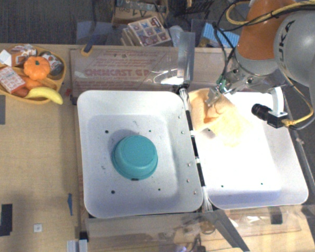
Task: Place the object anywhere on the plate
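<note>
So there's a teal plate (pixel 135 157) sitting in the left bin (pixel 94 114). It's round, smooth, looks like matte plastic, maybe flipped dome-side up, hard to say. The bin itself is shallow white plastic with rounded corners and a few little dark specks on the floor.

The right bin (pixel 262 177) is blown out by the light. Up in its far left corner there's a pale orange, soft-looking blob, the object (pixel 212 117), pretty washed out, so I can't tell what it actually is. The gripper (pixel 216 96) is right over it, at its top edge, but whether the claw is apart or together I honestly can't tell, too much glare.

The arm (pixel 283 35) is glossy grey with an orange band and some letters on the side, partly cut off.

Far left on the wooden bench there's a yellow tray (pixel 5 83) with a toy pumpkin, a banana and small printed boxes. Behind the bins there's a clear plastic sheet (pixel 126 72) with faint reddish writing I can't read.
</note>
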### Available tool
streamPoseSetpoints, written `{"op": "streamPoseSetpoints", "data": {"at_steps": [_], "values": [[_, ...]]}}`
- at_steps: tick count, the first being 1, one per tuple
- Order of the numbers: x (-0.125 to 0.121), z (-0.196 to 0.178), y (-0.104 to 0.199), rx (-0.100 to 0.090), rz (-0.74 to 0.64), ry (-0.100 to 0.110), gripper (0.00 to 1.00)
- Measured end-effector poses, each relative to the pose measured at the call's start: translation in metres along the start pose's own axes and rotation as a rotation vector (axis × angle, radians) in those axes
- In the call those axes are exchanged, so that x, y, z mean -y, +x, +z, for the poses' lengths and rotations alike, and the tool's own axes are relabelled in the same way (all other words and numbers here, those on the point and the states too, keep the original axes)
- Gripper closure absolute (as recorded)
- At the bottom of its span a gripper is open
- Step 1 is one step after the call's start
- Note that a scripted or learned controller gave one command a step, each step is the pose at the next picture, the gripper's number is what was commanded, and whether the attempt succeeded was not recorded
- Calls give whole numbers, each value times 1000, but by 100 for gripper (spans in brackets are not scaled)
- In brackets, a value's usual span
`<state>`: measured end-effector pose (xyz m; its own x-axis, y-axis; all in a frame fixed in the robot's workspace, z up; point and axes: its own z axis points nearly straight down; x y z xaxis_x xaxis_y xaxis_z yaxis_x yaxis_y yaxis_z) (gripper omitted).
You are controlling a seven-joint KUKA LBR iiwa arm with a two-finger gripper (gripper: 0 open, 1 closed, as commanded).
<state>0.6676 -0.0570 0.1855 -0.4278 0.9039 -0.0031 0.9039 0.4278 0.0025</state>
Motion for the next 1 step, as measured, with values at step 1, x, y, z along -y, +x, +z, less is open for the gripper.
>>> {"op": "streamPoseSetpoints", "data": {"at_steps": [1], "values": [[-1, -40, -2, 0, 0, -1, 100]]}}
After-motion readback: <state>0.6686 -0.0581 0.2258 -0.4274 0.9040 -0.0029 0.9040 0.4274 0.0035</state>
